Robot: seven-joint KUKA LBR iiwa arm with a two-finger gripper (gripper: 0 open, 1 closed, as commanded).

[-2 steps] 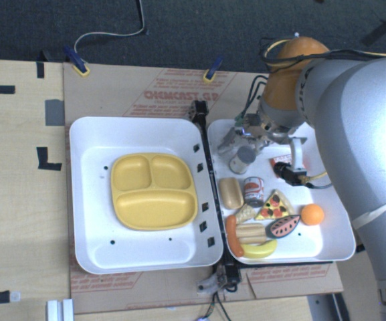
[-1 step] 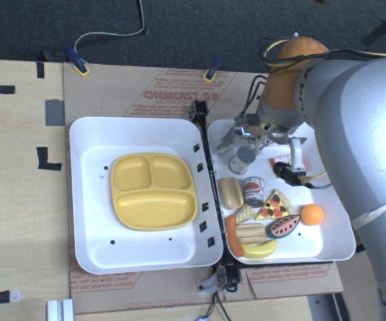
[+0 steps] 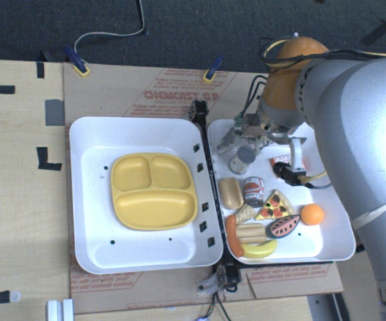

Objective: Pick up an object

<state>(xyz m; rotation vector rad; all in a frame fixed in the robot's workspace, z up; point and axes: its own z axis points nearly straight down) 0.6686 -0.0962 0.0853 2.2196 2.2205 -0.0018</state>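
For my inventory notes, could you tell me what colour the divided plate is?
Yellow; the divided plate shows in the camera view.

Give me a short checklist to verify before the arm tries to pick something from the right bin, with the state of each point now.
1. Gripper above the right bin: ok.
2. Objects available in that bin, such as the can, orange and pizza slice: ok.
3. One object standing apart from the others: not ok for most, as they lie crowded; the orange is freest.
4. Nothing between the fingers already: cannot tell.
5. Yellow tray in the left bin out of the way: ok.
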